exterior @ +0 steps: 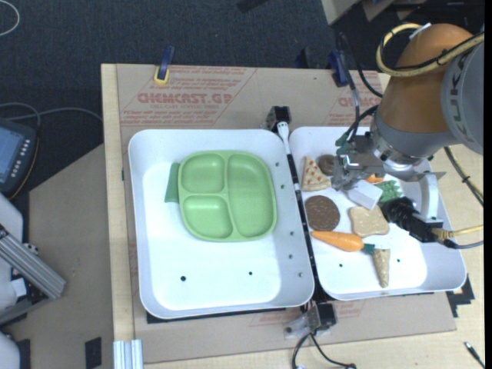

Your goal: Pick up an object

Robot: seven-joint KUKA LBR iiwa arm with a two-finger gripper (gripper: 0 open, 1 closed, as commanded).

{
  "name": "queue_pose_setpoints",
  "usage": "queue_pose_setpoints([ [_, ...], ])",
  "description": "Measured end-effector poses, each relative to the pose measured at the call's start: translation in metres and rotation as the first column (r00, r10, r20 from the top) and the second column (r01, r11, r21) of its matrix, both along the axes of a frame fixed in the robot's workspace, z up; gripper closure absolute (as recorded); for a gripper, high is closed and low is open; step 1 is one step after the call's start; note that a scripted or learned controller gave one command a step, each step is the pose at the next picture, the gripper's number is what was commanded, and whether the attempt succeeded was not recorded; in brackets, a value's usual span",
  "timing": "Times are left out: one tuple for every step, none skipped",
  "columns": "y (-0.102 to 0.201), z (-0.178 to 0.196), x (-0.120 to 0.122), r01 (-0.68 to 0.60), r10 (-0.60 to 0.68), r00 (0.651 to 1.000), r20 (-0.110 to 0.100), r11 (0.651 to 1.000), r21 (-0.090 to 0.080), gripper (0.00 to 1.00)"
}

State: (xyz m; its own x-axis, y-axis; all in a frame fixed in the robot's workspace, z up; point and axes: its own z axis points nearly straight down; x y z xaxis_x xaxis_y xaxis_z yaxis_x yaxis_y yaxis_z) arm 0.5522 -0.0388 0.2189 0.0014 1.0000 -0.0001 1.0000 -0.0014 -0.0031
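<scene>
The right bin [430,271] holds toy food: a pizza slice [313,173], a brown round patty [322,213], a carrot [339,241], a slice of toast [369,221], a cone-shaped piece [382,266], and a green leafy piece [387,188]. My gripper [350,171] hangs low over the bin's back part, just right of the pizza slice and above a white block [366,195]. The wrist hides the fingertips.
The left bin [154,275] contains a green three-compartment tray [227,194]. A black divider strip [296,198] runs between the bins. Cables and a black fitting [415,221] trail from the arm over the right bin's right side.
</scene>
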Motion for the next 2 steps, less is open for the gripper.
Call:
queue_pose_setpoints([
  [0.000,0.013,0.000,-0.002,0.002,1.000,0.006,1.000,0.000,1.00],
  [0.010,-0.002,-0.004,-0.002,0.002,1.000,0.000,1.000,0.001,1.00],
])
